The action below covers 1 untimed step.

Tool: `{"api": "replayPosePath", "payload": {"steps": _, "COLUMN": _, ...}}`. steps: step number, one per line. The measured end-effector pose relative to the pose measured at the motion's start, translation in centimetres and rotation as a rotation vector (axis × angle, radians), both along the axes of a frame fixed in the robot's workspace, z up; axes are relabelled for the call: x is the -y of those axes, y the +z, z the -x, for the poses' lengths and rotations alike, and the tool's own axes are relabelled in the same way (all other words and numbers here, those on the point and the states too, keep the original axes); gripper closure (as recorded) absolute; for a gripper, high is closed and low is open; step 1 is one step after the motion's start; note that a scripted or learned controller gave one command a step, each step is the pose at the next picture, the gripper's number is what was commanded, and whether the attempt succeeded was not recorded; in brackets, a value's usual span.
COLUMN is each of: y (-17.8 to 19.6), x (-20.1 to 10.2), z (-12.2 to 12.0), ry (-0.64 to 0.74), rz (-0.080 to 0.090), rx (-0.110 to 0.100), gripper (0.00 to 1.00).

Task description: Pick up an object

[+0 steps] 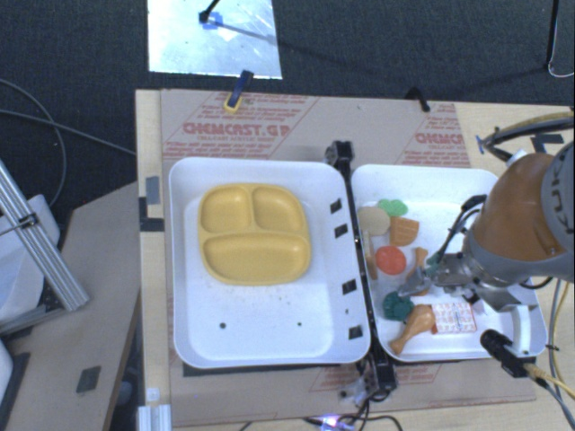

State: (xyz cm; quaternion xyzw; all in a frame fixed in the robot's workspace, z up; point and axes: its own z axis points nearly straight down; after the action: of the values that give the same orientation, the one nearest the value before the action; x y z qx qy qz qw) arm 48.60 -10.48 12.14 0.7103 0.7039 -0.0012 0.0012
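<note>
I see the left bin (189, 330) carrying just the yellow divided tray (254, 233); nothing to grab there that matters. The right bin (449, 187) has the clutter, and the arm (526, 218) is reaching in over its right half. Gripper (422, 279) sits low in the middle of the pile, pointing left; whether it is parted or closed I can't tell, too small and dark, and nothing is visibly held. Nearest candidates: the red round piece (390, 259) just up-left of the tip, the dark green piece (397, 306) just below-left, and the tan drumstick-shaped piece (414, 323) below, its long axis running diagonally, lower-left to upper-right. An orange piece (404, 231) and a light green piece (392, 208) lie farther up the bin, and a flat printed card (454, 317) lies below the wrist. My read: the red piece is the closest target, a short shift left and up from the tip.
</note>
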Motion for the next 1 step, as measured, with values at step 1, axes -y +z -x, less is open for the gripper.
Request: {"api": "replayPosePath", "payload": {"steps": 1, "y": -3.72, "x": -1.11, "z": -7.95, "ry": 0.015, "rz": -0.003, "rx": 0.007, "gripper": 0.00}}
